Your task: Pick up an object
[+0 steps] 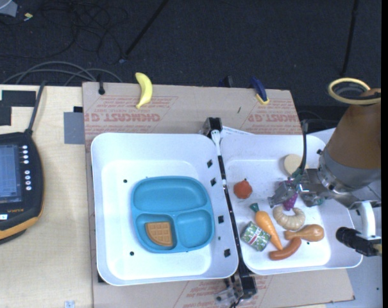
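The two-finger gripper (pixel 288 194) is being held low in the right white bin (pixel 270 151), just above a pale ring-shaped toy pastry (pixel 289 218), w/ a purple bit touching its tip. Whether it's spread or pinching can't be told; nothing is being lifted yet, so the pick is judged not done.

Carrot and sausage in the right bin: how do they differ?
The carrot is bright orange, tapered and lies steeply slanted; the sausage is darker reddish, curved and lies nearly level. The carrot sits beside the green packet; the sausage lies nearer the bin's front edge. Both lie flat, touching.
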Robot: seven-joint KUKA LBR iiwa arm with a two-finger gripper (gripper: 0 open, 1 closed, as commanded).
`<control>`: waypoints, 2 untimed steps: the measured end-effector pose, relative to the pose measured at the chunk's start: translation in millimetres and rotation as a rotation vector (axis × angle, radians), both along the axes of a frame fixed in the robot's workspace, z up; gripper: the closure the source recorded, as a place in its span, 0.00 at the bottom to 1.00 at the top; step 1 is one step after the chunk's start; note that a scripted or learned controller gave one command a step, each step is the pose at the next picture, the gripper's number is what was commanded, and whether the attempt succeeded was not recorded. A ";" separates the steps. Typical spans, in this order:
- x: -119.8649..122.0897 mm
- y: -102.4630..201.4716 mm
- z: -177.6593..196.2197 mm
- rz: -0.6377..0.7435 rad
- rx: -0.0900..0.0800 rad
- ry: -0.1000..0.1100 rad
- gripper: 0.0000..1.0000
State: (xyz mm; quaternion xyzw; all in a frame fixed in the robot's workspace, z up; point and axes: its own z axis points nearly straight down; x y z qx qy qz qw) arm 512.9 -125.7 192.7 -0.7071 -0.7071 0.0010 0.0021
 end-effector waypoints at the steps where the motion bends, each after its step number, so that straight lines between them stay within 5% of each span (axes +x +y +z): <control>1: 39.2 -31.6 -109.3 -0.001 -0.004 -0.005 0.00; 2: 37.8 -33.1 -94.8 -0.007 0.000 -0.001 1.00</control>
